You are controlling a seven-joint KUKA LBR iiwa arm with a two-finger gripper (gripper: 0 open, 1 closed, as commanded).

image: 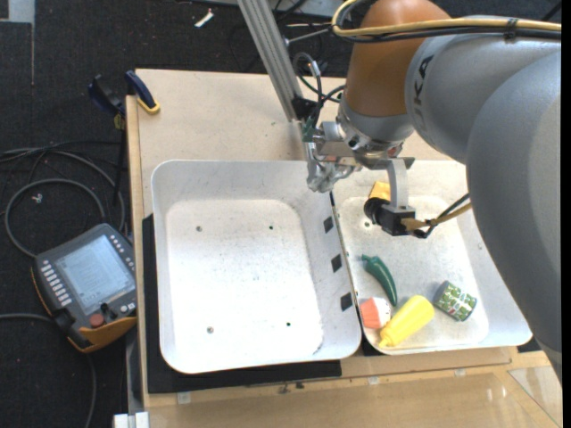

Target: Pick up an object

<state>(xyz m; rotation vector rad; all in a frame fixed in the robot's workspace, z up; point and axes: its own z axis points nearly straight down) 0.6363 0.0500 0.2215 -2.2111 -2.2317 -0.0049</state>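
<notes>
While over bins, fingers [357,185] apart.

A robotics lab: teach pendant [86,279] on dark carpet [53,61] (loose cables [36,199] beside it).

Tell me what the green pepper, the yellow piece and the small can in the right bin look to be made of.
Green pepper: likely moulded plastic, smooth with a slight sheen. Yellow piece: probably plastic too, uniform colour, matte to satin. Can: green patterned wrap suggests printed paper or plastic over a cylinder; metal cannot be confirmed. Right bin: white, speckled, matte, apparently plastic.
</notes>
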